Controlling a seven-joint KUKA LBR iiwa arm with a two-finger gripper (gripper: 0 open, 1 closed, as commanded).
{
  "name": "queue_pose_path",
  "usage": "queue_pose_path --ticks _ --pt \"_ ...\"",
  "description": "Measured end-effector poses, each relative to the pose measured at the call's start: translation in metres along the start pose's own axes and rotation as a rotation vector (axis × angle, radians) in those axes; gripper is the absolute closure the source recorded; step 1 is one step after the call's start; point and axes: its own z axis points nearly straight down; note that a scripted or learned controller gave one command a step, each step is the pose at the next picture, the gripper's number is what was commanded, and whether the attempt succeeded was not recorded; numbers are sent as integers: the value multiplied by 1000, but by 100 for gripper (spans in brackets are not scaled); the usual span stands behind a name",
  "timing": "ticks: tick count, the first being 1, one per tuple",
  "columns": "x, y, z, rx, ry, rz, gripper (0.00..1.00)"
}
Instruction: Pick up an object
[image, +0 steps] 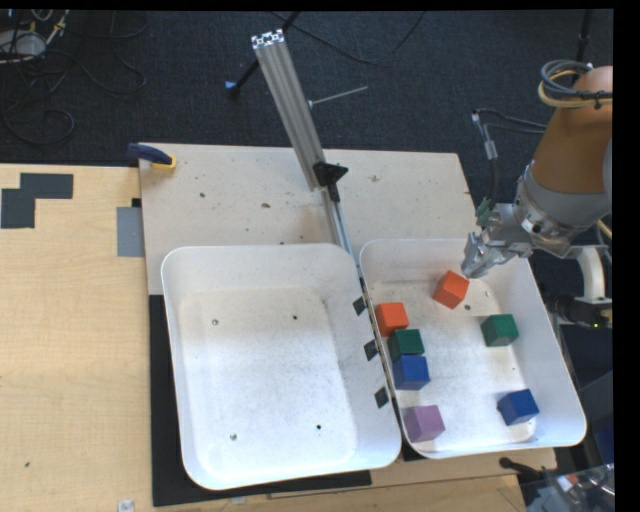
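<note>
The right bin (560, 390) holds several small blocks. An orange-red block (451, 289) lies tilted near the bin's back. My gripper (474, 259) hangs over the back of this bin, just up and right of that block, and its tip looks very close to the block's upper corner. Along the bin's left wall sit an orange block (391, 317), a dark green block (406, 343) and a blue block (411, 371) in a row. A purple block (424, 422) lies at the front. A green block (499, 329) and another blue block (518, 406) lie on the right side.
The left bin (200, 300) stands beside the right one, with small black clips along the shared wall (368, 350). A slanted aluminium post (295, 110) rises behind the bins. Cables and the arm's body (570, 160) fill the right rear.
</note>
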Motion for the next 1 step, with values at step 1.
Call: queue_pose_path --ticks 1 --pt "55 5 15 1 0 0 100"
